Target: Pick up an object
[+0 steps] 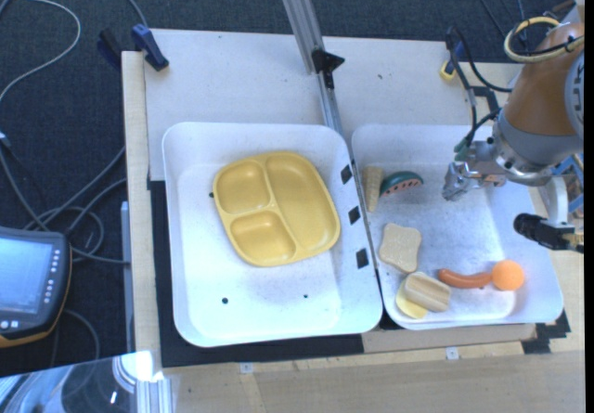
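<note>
gripper: metal two-finger gripper (455,187) hangs over the right white bin (538,295), nothing between its fingers; open or clenched, cannot tell
nearest item: green-and-red watermelon slice toy (401,183), just left of the gripper, long axis roughly left-right
other items: toast slice (400,247), sandwich (423,293), orange carrot (481,277) lying left-right
left bin: yellow divided plate (275,208)

Looks like a robotics lab: grey industrial arm with an orange band (543,105), loose black cables on dark carpet (56,170), a handheld control pendant with screen (28,286), clamped wooden bench (278,77).
</note>
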You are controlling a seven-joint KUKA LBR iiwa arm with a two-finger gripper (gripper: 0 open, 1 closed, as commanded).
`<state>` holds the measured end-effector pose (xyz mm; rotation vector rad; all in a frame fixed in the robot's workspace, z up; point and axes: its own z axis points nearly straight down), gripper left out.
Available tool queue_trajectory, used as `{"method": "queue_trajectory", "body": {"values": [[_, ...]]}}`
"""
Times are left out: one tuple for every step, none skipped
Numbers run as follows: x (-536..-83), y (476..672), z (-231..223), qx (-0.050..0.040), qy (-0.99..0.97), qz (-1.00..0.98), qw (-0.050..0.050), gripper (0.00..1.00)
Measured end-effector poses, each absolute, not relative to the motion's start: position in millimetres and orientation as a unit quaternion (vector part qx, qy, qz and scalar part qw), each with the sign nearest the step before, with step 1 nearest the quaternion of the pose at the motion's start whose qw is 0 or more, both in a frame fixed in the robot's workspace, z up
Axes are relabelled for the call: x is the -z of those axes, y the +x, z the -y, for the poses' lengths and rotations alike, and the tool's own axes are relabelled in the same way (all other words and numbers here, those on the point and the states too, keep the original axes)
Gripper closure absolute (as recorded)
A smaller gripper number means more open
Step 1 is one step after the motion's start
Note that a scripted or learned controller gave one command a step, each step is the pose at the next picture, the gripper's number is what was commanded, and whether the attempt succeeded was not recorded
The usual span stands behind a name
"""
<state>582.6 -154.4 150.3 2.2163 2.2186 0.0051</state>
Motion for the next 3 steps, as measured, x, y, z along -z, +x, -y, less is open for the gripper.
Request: {"method": "queue_trajectory", "body": {"values": [[-209,579.5,146,-0.0024,0.706,-0.708,0.003,1.0],[-224,580.7,146,-0.0014,0.706,-0.708,0.002,1.0],[-236,582.5,91,-0.0021,0.704,-0.71,0.001,1.0]]}}
